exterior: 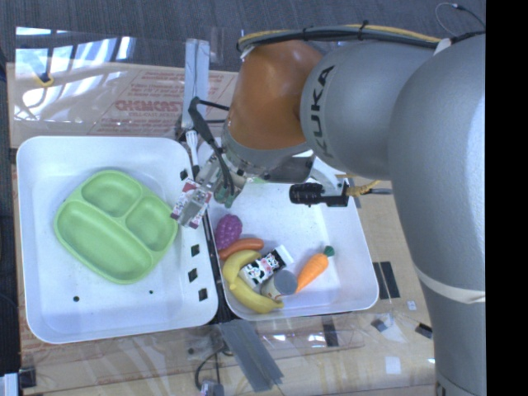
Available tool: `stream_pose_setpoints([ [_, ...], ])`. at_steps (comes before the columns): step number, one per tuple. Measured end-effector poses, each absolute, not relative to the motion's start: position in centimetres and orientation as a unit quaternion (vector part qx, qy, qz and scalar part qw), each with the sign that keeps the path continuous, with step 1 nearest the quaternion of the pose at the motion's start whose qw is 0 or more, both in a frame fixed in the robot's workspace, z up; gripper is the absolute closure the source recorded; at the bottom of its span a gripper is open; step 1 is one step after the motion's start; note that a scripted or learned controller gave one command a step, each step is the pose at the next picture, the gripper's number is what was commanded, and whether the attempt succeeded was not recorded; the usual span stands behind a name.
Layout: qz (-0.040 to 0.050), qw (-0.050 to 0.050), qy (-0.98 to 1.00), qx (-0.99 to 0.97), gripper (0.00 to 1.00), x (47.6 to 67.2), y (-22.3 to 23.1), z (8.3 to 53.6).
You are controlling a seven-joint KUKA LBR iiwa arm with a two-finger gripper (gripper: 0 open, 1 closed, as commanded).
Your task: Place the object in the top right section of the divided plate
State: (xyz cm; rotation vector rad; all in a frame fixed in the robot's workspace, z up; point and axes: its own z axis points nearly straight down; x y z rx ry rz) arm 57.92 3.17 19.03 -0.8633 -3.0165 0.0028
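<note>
A green divided plate [87, 213] lies in the left bin [49, 304], with two small sections along its upper right side and one long section below. My gripper [206, 192] hangs over the divide between the two bins, just right of the plate. A small white, red and grey object [190, 206] sits at the fingertips, and the fingers look shut on it. It hovers beside the plate's right-hand small section [149, 220], a little to that section's right. The arm's orange band and grey wrist hide the gripper's upper part.
The right bin [355, 254] holds purple grapes [228, 228], an orange sausage [242, 246], a banana [244, 289], a carrot [312, 271], a black-and-white item [269, 266] and a small grey cylinder [285, 283]. The arm covers that bin's far side.
</note>
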Motion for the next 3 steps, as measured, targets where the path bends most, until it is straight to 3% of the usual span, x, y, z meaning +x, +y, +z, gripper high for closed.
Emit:
stream_pose_setpoints([
  [1,0.0001,-0.001,-0.995,-0.101,1.0,62.3,-1.4,19.8],
  [2,0.0,0.002,-0.998,0.065,1.0,59.9,6.0,19.1],
  [3,0.0001,0.002,-0.998,0.065,0.0,59.9,5.9,19.1],
])
